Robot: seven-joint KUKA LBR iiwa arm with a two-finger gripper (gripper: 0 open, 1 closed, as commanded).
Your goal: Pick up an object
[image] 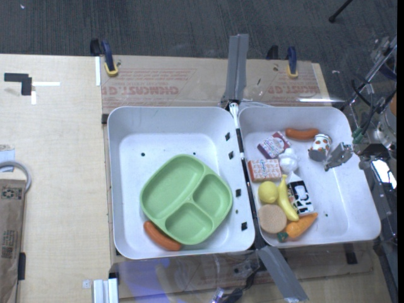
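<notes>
Looking down at a slant, the camera view takes in a pale wooden worktop (57, 169) carrying two shallow white bins side by side. The left bin (126, 131) holds a green divided plate (185, 199) with three compartments, lying near the middle and toward the near side. An orange sausage-shaped toy (161, 236) lies just beside the plate's near-left rim, touching or almost touching it.

The right bin (344, 213) holds a cluster of small play-food items along its left half. At the far side lies an orange hot-dog-like piece (302, 132), with a small pink packet (273, 146) to its left and a white-and-red round item (320, 144) to its right. Nearer sit a pink wafer-like block (264, 169) and a white lump (288, 163). Below them are a yellow lemon (269, 191), a banana (288, 204) and a black-and-white box (302, 196) packed together. At the near edge are a tan round disc (273, 219) and a carrot (301, 226).

The arm reaches in from the right, and its gripper (336, 156) sits low over the right bin's far-right part, near the white-and-red item but apart from it. Nothing shows between the grey fingers, and whether they are spread or closed I cannot tell.

A brown paper bag (11, 216) lies at the worktop's left edge.
</notes>
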